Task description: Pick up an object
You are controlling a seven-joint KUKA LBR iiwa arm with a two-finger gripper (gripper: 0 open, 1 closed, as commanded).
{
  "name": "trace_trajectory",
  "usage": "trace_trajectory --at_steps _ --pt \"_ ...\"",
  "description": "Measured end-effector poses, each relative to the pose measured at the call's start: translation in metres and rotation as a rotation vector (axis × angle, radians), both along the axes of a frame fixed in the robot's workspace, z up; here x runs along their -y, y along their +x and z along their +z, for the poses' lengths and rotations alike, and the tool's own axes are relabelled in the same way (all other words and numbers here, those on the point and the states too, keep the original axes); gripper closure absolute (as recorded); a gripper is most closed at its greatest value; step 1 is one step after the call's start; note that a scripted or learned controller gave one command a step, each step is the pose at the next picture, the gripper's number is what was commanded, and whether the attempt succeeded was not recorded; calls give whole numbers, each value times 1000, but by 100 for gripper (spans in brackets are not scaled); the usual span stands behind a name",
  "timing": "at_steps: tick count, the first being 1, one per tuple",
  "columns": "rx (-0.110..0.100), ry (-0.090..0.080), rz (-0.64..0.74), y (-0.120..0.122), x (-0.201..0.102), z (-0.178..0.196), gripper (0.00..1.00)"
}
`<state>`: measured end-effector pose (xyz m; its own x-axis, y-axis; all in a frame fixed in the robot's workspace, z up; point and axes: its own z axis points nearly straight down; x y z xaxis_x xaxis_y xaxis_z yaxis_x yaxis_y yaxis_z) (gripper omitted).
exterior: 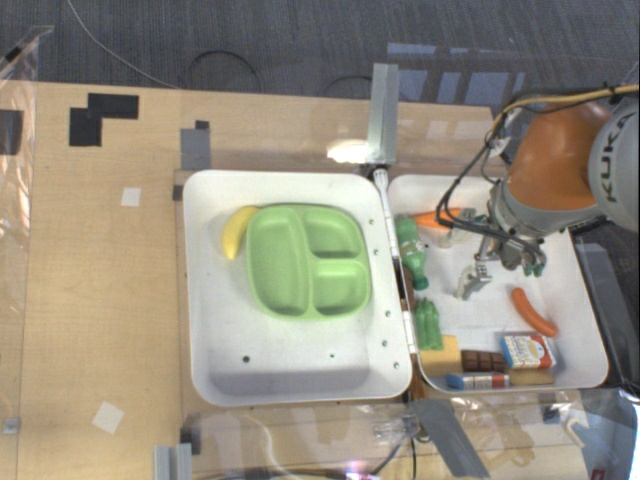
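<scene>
The left bin (210,368) holds a green divided tray (305,261) and a banana (236,230), well left of the gripper (476,280). The right bin (580,366) holds green bottles (409,248); a red-orange sausage (534,311) lies just right of the gripper. Finger opening: cannot tell.

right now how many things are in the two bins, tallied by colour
Green: 3, the divided plate, a bottle and a ridged piece.
Yellow: 1, the banana.
Orange or red: 2, a carrot and a sausage.
Mixed colours: 3, a small carton, a brown bar and a marker.
Total: 9
</scene>
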<state>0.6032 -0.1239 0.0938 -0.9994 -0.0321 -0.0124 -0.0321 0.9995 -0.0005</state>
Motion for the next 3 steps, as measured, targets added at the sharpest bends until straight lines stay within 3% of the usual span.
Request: trace_trajectory --at_steps 1,2,3 --pt "4 0 -65 -66 3 -3 0" --pt "0 4 -296 5 -27 13 0" --pt "1 1 -162 32 -37 -5 0"
